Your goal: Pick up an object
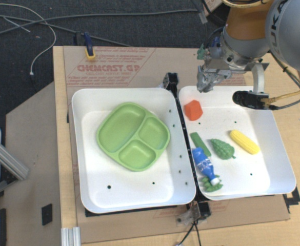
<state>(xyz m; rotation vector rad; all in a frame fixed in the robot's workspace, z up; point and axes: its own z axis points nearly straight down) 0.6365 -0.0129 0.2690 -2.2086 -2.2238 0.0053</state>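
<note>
Right bin holding an orange block at far left, a green pod, blue bottle, green leafy piece and yellow corn nearer; left bin carrying a green divided plate. Pincer poised above the right bin's far left corner, just beyond the orange block, gripping nothing; finger opening impossible to tell.

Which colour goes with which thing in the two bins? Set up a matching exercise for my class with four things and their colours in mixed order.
Things:
1. divided plate
2. toy corn cob
3. small bottle
4. block by the right bin's far left corner

Colours:
A. blue
B. orange-red
C. light green
D. yellow

Pairs: 1-C, 2-D, 3-A, 4-B
</note>
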